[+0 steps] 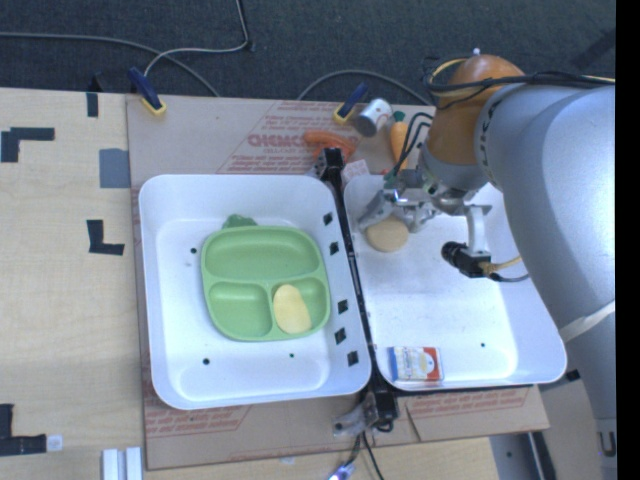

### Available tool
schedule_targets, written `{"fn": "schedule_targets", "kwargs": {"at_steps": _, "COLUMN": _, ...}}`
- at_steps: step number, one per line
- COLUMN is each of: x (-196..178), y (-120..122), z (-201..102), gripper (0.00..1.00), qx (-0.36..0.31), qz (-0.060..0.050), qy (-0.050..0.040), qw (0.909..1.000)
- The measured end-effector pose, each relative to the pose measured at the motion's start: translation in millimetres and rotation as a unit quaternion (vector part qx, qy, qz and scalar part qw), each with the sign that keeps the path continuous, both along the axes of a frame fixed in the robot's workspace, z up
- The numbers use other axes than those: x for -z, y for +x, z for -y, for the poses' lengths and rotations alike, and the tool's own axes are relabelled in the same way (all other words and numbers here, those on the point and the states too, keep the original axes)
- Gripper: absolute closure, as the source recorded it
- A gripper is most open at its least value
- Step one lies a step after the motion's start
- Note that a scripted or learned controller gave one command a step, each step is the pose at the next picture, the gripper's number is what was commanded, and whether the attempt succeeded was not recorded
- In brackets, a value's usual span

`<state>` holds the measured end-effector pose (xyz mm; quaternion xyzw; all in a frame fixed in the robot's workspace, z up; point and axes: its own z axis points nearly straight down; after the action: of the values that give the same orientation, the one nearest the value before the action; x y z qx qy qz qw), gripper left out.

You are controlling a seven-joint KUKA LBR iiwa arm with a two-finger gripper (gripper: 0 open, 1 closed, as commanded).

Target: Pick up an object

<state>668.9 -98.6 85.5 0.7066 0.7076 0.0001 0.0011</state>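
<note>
Nothing is lifted yet: the tool (398,211) sits low in the right bin (455,318), touching a tan lump (388,236). Whether it grips, I cannot tell.

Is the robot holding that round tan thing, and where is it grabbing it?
Cannot be told. The gripper sits right over the tan lump in the right bin, but any grip is hidden.

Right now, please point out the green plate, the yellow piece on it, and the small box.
green plate (262,253): camera view, bare upper compartment.
yellow piece (292,309): camera view, its middle.
small box (414,364): camera view, its top face.
</note>
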Motion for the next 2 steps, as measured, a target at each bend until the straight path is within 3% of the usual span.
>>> {"fn": "schedule_targets", "kwargs": {"at_steps": 2, "x": 0.1, "y": -0.1, "z": -4.0, "gripper": 0.00, "qx": 0.000, "qz": 0.000, "qy": -0.0002, "qw": 1.0000}}
